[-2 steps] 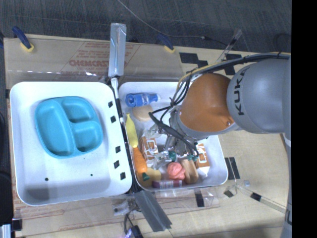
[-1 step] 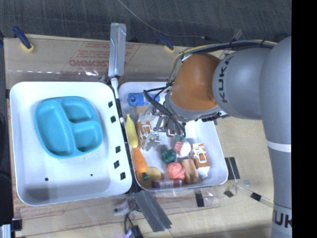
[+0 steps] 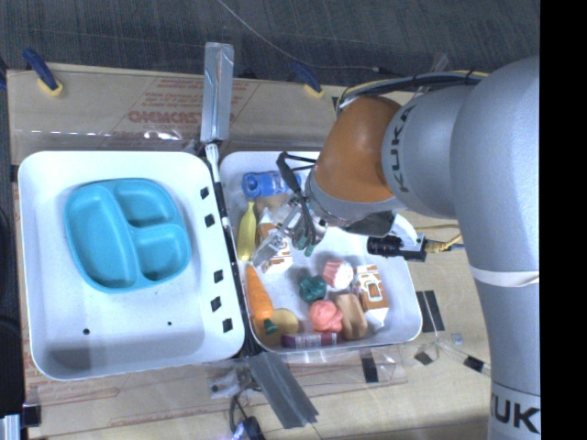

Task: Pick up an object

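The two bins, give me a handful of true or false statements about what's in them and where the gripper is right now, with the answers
1. The blue divided tray lies in the left bin. True.
2. The gripper is over the left bin. False: it is low in the right bin, near the banana.
3. The carrot lies along the right bin's left wall. True.
4. The blue tray is piled with toy food. False: its compartments hold nothing; the toys are in the right bin.
5. The banana lies above the carrot in the picture. True.
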`<action>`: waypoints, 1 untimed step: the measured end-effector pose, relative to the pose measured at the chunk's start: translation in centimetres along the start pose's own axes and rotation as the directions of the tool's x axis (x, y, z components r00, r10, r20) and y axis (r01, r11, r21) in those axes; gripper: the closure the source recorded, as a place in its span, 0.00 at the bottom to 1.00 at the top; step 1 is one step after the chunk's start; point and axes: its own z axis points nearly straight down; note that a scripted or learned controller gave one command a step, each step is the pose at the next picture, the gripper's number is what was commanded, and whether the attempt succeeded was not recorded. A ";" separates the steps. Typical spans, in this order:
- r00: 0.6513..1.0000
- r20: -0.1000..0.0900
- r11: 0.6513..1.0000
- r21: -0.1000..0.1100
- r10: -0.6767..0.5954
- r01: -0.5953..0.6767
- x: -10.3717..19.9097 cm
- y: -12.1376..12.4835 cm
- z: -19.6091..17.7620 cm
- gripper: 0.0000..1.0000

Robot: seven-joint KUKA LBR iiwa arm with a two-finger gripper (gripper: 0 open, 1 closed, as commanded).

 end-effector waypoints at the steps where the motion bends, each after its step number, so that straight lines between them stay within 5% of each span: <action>1: 0.912 -0.006 0.912 0.023 0.409 -0.409 -4.5 1.9 1.1 0.00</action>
